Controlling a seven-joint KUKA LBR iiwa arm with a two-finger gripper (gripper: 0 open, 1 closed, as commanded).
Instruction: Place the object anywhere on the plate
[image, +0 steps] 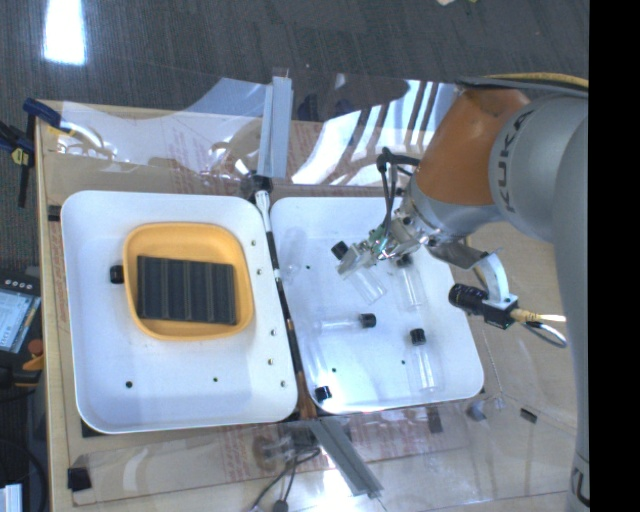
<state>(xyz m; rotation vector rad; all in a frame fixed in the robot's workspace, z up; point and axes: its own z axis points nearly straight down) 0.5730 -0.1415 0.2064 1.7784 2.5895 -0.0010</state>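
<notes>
The objects in play look like small clear plastic vials with black caps, scattered across the right bin (455, 375), and they read as light, stiff and slick: the transparent walls nearly vanish against the white floor, so a grip across the smooth tube would likely slide, while the dark cap offers the surest and most visible place to pinch. The gripper (372, 250) hangs low over the upper middle of that bin, and one capped vial (352, 256) lies right at its tip, slanted; whether it sits between the jaws or merely beside them I cannot tell, nor whether the tool is released or clenched. Relative to the gripper, a second vial (412, 290) lies just to its right and a little nearer the camera, a third (345, 322) rests below it on its side with its cap pointing right, and a fourth (423, 358) lies farther down toward the bin's near right corner. The left bin (90, 385), well to the gripper's left across the central divider, holds the yellow plate (190, 243), a rounded rectangular dish carrying a dark ribbed insert (188, 289); no vial rests on it, so by my judgement the placing is not yet done.
</notes>
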